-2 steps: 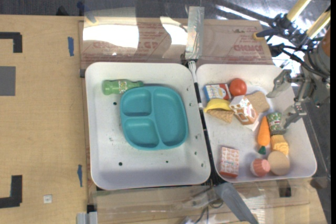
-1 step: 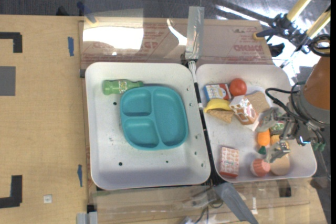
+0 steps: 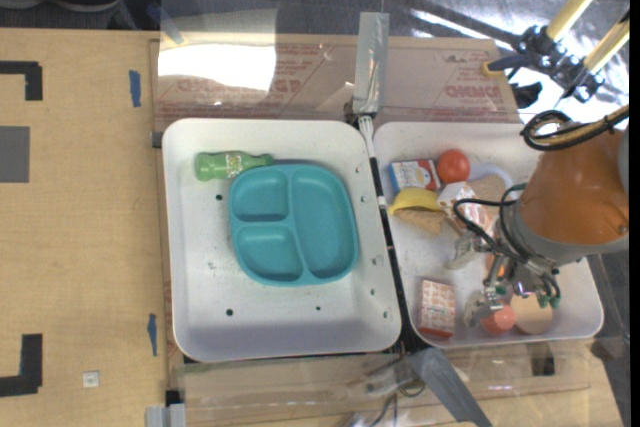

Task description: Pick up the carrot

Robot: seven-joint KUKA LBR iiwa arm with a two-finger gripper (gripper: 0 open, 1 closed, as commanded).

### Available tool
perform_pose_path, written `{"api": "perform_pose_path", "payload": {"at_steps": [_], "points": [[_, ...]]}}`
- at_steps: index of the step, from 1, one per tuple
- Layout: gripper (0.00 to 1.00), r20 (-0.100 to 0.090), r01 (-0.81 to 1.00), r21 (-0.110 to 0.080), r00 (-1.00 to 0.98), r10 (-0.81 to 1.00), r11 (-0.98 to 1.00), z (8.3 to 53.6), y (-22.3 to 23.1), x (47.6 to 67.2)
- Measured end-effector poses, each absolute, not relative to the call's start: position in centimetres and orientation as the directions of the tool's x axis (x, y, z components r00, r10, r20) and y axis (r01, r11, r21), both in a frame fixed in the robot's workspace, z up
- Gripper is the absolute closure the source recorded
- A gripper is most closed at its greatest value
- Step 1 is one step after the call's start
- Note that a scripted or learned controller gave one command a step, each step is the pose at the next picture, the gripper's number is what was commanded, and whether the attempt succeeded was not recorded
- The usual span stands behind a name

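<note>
Arm (image 3: 575, 200) is reaching into the right bin (image 3: 590, 315), gripper (image 3: 497, 300) hanging low at its near end; finger state: cannot tell. An orange-red piece, possibly the carrot (image 3: 497, 319), is lying just under it beside a snack packet (image 3: 436, 307). Banana (image 3: 415, 202) and tomato (image 3: 454, 164) are sitting farther back. Teal plate (image 3: 293, 223) and green bottle (image 3: 230, 164) are occupying the left bin (image 3: 200, 295).

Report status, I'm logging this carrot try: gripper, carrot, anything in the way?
Gripper low in right bin's near corner. Orange-red piece right under it, maybe the carrot, can't confirm. Packet and beige item crowd close.
</note>
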State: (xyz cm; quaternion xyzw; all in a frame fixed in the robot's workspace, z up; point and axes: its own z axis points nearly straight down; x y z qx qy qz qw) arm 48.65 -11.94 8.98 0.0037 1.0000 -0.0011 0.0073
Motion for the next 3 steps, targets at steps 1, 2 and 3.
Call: {"api": "perform_pose_path", "payload": {"at_steps": [1,2,3], "points": [[1.0,-0.027,0.005,-0.004,-1.0,0.005,1.0,10.3,-11.9,49.0],[1.0,-0.008,-0.056,-0.002,-0.998,-0.056,0.998,13.5,-13.8,48.2],[1.0,-0.012,0.009,0.002,-1.0,0.009,1.0,18.8,-6.3,49.6]]}}
